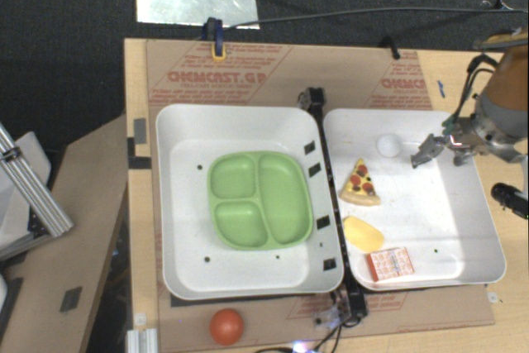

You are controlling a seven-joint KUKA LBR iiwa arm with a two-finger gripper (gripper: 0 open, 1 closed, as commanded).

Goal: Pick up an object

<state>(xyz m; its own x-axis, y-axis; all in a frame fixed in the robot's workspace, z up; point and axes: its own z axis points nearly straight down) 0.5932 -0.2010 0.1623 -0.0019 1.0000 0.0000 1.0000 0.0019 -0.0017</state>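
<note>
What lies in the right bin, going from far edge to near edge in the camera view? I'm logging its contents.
White ball → pizza slice toy → yellow piece → red-and-white packet.

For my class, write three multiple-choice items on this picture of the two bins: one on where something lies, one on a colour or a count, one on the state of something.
1. Where does the pizza slice lie?
A. In the right bin
B. On the green tray
C. On the bench outside the bins

2. How many compartments has the green tray?
A. Two
B. Three
C. Five

3. What do the green tray's compartments hold?
A. A ball each
B. The red packet
C. Nothing

Answers:
1. A: the slice rests on the right bin's floor near its left wall, above the yellow piece.
2. B: two smaller sections on the left and one long section on the right.
3. C: all three show bare green; the red packet and the white ball lie in the right bin.
</note>
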